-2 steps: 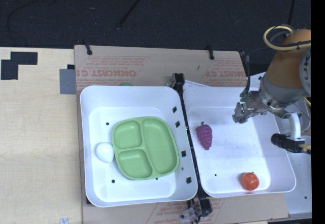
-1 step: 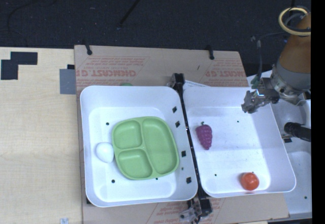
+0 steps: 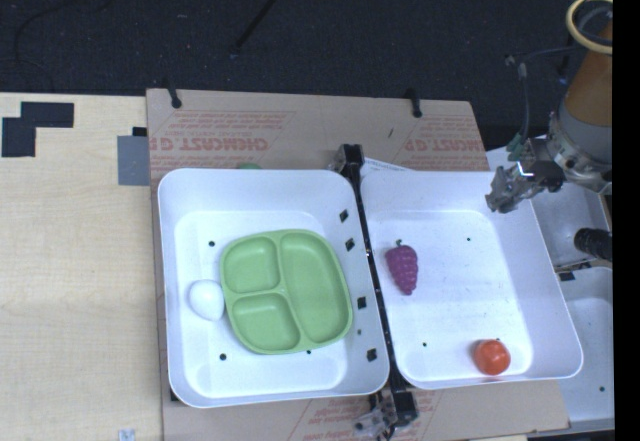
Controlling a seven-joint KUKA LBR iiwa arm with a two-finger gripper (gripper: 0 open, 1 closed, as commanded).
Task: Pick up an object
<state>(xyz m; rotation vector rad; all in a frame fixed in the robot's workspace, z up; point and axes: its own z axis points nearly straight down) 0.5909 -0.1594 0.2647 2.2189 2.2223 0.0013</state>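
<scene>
A purple bunch of grapes (image 3: 403,267) lies in the right bin (image 3: 520,229), near its left side. A red tomato (image 3: 491,357) rests by that bin's front right corner. In the left bin (image 3: 175,229) sits a green divided plate (image 3: 285,289) with a white egg (image 3: 207,300) just left of it. My gripper (image 3: 505,195) hangs over the right bin's far right corner, well away from the grapes and the tomato, with nothing seen in it.
A black divider (image 3: 365,279) runs between the two bins. Cardboard (image 3: 300,129) lies under and behind them. The arm's orange band (image 3: 590,79) stands at the right edge, above the gripper. Pale wooden bench top (image 3: 70,279) stretches to the left.
</scene>
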